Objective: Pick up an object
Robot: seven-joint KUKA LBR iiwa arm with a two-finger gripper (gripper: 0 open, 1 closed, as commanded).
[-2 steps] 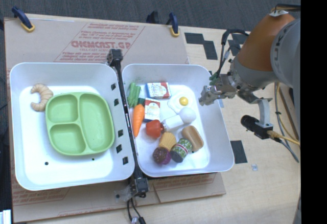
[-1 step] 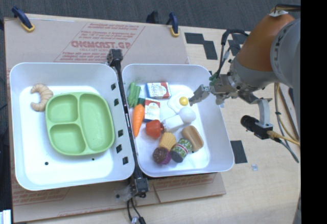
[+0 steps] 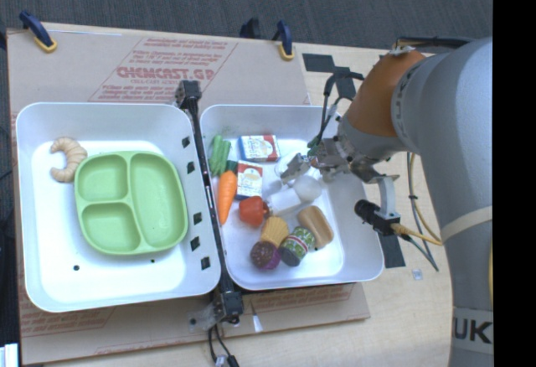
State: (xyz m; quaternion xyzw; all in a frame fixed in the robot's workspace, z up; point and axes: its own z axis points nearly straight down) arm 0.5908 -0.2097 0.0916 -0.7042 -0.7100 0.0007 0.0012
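Note:
My gripper [image 3: 295,167] hangs low over the upper middle of the right bin [image 3: 360,261], close above a white object [image 3: 289,198]. Around it lie a red and white box [image 3: 258,147], a small printed card [image 3: 249,181], a carrot [image 3: 226,194], a green vegetable [image 3: 219,153] and a red tomato [image 3: 253,210]. Nearer the front are a yellow corn piece [image 3: 274,230], a purple grape bunch [image 3: 265,255], a green can [image 3: 294,246] and a brown bread roll [image 3: 316,224]. I see nothing lifted off the bin floor.
The left bin [image 3: 33,273] holds a green divided plate [image 3: 130,202] and a beige croissant-like piece [image 3: 67,158] at its far left corner. A black divider [image 3: 201,189] runs between the bins. Cables and a black fitting [image 3: 375,217] hang off the wrist over the right bin's right rim.

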